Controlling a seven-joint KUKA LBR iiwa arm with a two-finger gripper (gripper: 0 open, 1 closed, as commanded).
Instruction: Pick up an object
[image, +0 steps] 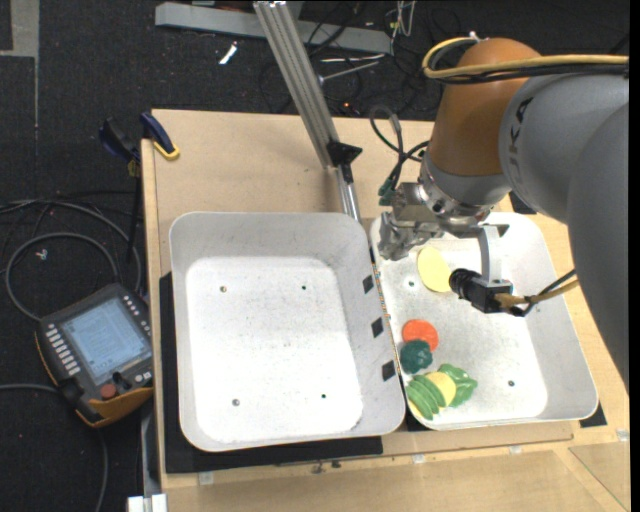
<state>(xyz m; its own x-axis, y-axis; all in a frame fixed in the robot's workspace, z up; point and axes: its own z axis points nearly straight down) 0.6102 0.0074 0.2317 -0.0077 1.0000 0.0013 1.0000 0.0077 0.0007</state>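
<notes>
While the right bin (560, 395) is sitting at the near right of the bench (250, 160), a cluster of small objects is lying against its left wall, toward its near corner. Closest to the bin's front rim, a green and yellow piece (441, 388) is resting on the bin floor. Just behind it, a dark green object (416, 355) is lying touching or almost touching an orange-red object (420, 332), both close to the bin's left wall.

Farther back in the right bin, nearer its middle, a pale yellow disc (436, 270) is lying flat, apart from the cluster. A black module (478, 289) on the arm's wrist is hanging over the disc's right edge.

Just behind the disc, the gripper (400, 240) is hovering over the far left corner of the right bin, pointing down. Whether it is wide, narrow or clasping something cannot be told from this angle, since its tip is blending into the bin's rim. The grey arm (580, 130) with its orange band (475, 100) is reaching in above the bin's far right side.

To the left of the right bin, the left bin (265, 330) is sitting with its rim touching the right bin's rim. Well left of both, off the bench, a handheld control pendant (95, 345) is lying on the dark floor.

Beyond the right bin's far left corner, a metal rail (300, 80) is slanting away, and a blue and yellow clamp (157, 135) is gripping the bench's far left corner.
</notes>
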